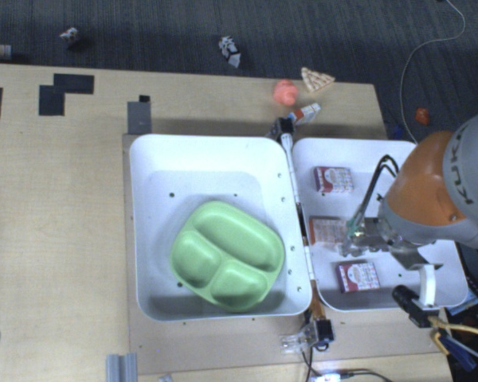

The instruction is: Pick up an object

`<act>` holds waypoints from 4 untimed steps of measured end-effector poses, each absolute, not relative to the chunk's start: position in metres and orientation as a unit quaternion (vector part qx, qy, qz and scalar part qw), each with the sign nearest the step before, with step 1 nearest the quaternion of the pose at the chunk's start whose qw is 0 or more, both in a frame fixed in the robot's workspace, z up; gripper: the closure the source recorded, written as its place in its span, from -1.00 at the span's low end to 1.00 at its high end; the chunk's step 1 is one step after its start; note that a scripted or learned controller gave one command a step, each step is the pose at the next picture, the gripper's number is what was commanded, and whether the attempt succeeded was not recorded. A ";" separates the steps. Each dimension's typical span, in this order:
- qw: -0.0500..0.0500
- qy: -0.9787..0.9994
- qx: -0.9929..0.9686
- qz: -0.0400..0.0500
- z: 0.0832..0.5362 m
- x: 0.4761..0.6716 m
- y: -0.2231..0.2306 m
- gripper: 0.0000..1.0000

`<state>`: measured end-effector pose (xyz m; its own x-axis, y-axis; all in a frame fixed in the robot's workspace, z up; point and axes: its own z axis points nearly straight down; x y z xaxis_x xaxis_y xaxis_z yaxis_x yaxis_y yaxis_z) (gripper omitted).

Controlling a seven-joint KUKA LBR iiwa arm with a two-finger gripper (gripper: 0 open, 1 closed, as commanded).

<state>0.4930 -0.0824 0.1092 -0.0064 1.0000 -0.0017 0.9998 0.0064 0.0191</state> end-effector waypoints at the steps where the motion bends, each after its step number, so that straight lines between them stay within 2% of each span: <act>1: 0.007 0.709 0.705 0.006 0.109 0.493 -0.082 -1.00; 2: 0.003 0.708 0.706 0.003 0.087 0.489 -0.088 -1.00; 3: 0.006 0.709 0.705 0.005 0.099 0.492 -0.088 1.00; 4: 0.004 0.709 0.706 0.002 0.199 0.592 -0.158 1.00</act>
<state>0.5920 -0.1576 0.1989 -0.0042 1.0000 -0.0026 1.0000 0.0042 0.0084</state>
